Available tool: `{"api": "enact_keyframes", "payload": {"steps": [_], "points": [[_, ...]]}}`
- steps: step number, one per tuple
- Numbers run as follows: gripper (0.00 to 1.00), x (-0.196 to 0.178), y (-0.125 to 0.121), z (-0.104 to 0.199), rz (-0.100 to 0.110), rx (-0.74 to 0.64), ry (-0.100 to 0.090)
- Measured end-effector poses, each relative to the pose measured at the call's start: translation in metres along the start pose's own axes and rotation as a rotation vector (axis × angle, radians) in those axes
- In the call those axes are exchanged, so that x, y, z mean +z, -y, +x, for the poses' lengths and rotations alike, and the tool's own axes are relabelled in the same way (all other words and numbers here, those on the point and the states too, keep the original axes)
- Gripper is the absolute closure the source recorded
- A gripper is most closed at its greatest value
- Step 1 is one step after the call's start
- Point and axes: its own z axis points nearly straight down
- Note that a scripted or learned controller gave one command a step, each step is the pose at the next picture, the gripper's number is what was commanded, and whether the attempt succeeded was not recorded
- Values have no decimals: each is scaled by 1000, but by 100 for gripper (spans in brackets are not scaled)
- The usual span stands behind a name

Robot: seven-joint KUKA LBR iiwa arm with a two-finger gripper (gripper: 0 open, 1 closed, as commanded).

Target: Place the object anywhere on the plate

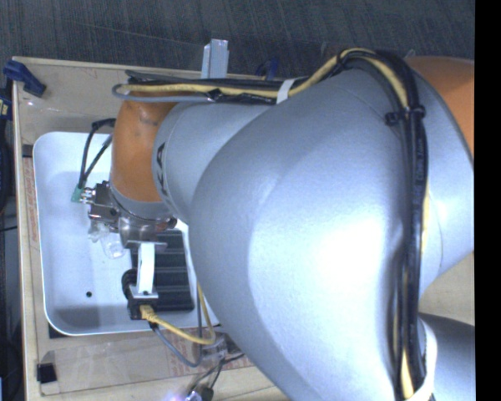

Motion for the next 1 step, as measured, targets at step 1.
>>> {"api": "enact_keyframes", "payload": {"steps": [1], "points": [[100,-26,-59,44,-4,-384,-1]]}}
